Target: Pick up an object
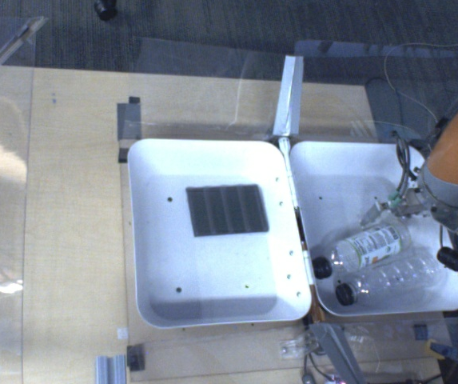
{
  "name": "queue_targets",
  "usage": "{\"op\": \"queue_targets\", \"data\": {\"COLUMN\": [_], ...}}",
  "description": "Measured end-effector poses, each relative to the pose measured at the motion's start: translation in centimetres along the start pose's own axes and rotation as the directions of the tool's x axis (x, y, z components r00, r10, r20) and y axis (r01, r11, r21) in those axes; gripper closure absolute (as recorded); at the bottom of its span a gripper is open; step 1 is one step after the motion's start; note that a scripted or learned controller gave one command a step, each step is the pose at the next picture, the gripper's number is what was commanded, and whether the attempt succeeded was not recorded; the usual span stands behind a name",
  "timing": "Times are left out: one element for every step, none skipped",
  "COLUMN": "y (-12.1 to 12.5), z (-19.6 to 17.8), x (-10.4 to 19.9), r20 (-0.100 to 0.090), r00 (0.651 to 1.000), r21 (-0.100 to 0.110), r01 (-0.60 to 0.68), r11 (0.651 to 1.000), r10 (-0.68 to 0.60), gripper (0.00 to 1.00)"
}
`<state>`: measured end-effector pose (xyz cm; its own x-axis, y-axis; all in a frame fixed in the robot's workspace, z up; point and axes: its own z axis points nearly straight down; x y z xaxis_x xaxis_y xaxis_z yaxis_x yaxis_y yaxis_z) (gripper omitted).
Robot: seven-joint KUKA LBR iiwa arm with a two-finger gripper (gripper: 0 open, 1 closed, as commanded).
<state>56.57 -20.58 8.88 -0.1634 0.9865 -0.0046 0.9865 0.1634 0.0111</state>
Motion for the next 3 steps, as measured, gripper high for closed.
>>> {"op": "queue_targets", "data": {"y": [-5.9, -4.5, -5.1], "z": [-0.2, -4.4, -0.2], "x": [2.3, 0.7, 3.4], "r20": [0.001, 0.0, 0.006], "r00": [0.999, 0.998, 0.999], "r21": [-0.002, 0.002, -0.006], "r01": [0.046, -0.064, 0.032], "r11": [0.999, 0.998, 0.999], "r10": [-0.046, 0.064, -0.032], "gripper": [0.0, 0.0, 0.0]}}
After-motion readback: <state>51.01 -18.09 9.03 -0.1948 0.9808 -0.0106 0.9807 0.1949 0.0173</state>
